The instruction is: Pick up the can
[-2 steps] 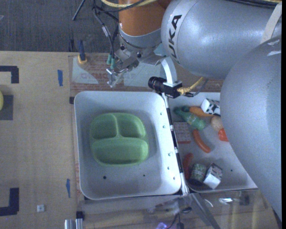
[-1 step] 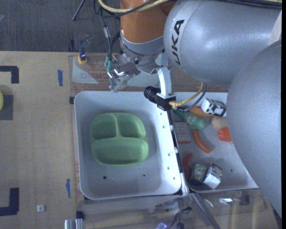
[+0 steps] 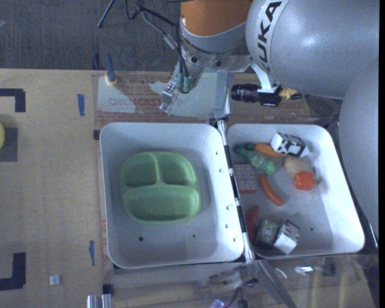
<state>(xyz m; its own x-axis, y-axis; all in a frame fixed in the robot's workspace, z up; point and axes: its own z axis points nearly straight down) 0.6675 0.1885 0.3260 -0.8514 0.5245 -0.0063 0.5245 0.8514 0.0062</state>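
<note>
Near edge: bench framing [image 3: 252, 283] of pale metal crosses below the 2 bins, closest to the lens.
Can: a small green-labelled can [image 3: 267, 231] stands in the near-left corner of the right bin [image 3: 340, 237], touching a white carton [image 3: 286, 236] on its right and just beside a red pepper-shaped piece [image 3: 252, 216] on its left.
Right bin, middle: an orange-red sausage shape [image 3: 271, 189] lies at a slant, with a red tomato-like piece [image 3: 305, 180] near the right wall and a tan lump [image 3: 294, 164] touching it from behind.
Right bin, far end: a green bottle [image 3: 257, 157] lies on its side, an orange carrot shape [image 3: 268, 149] behind it, a black-and-white box [image 3: 288, 144] beside that.
Right bin, left wall: a flat printed packet [image 3: 245, 178] rests on the floor.
Left bin: the left bin [image 3: 114, 228] holds 1 green divided plate [image 3: 160, 186] with 3 compartments, lying flat in the centre.
Arm: the grey KUKA arm [image 3: 313, 42] with its orange band [image 3: 213, 15] hangs over the far edge of the bench, behind both bins.
Gripper: the gripper [image 3: 174, 90] sits beyond the left bin's far rim, well apart from the can and touching nothing in the bins.
Fingers: cannot tell whether they are apart or together; nothing is seen between them.
Bench: tan board [image 3: 48, 180] with blue tape marks to the left.
</note>
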